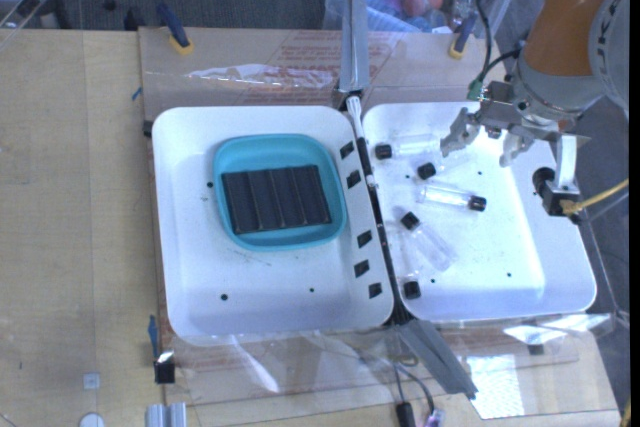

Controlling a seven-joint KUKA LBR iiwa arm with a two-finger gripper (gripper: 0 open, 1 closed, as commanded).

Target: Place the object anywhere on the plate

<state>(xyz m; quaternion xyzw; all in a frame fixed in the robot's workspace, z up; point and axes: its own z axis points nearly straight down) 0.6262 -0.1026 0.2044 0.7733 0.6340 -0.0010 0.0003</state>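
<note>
Clear vials (450, 198) barely show against white bin (560, 280).

1. Two shallow white bins stand side by side: the left bin (190, 245) and the right bin (545, 260).
2. One teal plate (228, 155) lies in the left bin.
3. One dark ribbed slab (275, 198) lies on the plate; four ridges can be counted on it.
4. Four clear tubes with black caps lie in the right bin: one by the far wall (405, 147), one in the middle (450, 198), and two near the divider (428, 243), overlapping so the count is unsure.
5. One robot arm (580, 15) reaches in, with one gripper (490, 140).
</note>
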